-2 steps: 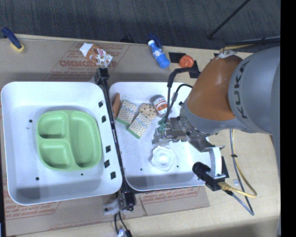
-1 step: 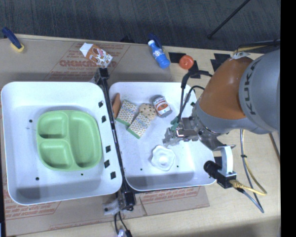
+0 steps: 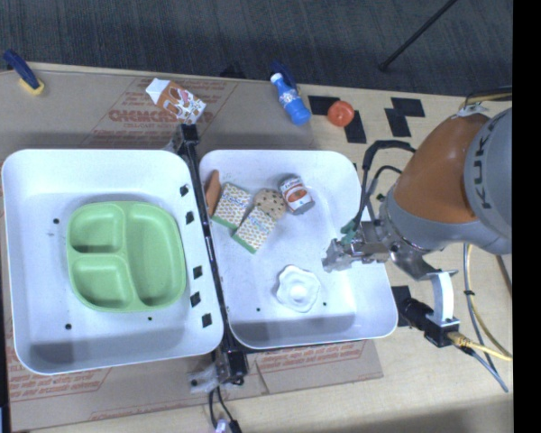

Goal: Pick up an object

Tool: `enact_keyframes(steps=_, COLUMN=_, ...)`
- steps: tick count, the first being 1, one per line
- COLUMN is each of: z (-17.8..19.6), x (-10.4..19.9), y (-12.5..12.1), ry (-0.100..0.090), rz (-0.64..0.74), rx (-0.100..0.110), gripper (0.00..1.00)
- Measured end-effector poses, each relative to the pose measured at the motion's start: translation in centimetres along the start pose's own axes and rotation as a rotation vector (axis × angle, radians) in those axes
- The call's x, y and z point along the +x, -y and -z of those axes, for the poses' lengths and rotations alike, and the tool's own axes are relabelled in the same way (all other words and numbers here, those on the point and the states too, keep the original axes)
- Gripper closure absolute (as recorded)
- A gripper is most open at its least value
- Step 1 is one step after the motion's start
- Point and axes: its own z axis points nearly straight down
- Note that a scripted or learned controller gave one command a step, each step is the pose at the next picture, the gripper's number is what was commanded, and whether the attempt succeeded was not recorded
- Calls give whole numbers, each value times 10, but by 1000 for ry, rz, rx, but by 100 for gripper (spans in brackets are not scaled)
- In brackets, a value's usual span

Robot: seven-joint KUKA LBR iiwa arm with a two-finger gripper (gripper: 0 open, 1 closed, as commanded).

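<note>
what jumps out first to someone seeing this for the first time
The pale green three-compartment plastic plate lying in the left white bin stands out. On the right, the grey arm with its orange band reaches over the right white bin, near a white fried-egg toy.

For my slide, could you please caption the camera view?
KUKA arm's gripper hovers in the right bin beside a fried egg toy; green tray sits left.

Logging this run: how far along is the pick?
Done: the arm has brought the gripper into the right bin, near its right wall. In hand: nothing visible between its fingers. Left: the whole grasp; the fried egg, can, sandwich pieces and sausage all lie on the bin floor.
</note>
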Motion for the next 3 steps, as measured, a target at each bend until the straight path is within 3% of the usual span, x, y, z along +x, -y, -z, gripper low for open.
enact_keyframes(steps=1, z=32, x=-8, y=1, ry=0, rz=0, rx=-2, gripper=100)
enact_keyframes(steps=2, z=14, x=-15, y=-96, ry=-1, rz=2, rx=0, gripper=100)
enact_keyframes(steps=3, z=7, x=-31, y=-64, ry=-1, rz=1, rx=2, gripper=100)
